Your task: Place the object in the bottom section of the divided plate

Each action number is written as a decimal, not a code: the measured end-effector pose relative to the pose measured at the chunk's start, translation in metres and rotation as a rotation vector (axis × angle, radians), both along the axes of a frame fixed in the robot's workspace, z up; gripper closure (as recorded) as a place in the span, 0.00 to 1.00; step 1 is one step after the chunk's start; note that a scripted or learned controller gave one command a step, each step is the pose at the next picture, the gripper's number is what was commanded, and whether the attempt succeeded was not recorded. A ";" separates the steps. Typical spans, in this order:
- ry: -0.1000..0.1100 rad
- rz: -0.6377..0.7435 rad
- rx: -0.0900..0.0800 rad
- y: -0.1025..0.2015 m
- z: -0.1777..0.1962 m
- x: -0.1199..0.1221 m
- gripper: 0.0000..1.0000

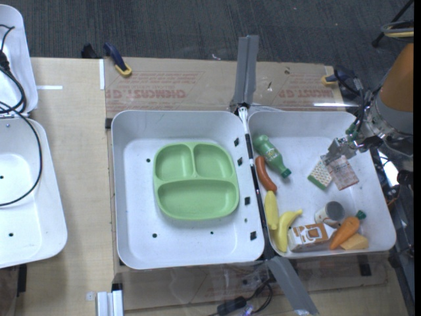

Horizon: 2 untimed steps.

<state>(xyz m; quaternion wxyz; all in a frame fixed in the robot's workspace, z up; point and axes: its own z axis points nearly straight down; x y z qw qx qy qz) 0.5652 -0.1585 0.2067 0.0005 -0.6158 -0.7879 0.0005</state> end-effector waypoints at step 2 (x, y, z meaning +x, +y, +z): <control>-0.001 0.482 0.000 0.068 0.004 -0.011 1.00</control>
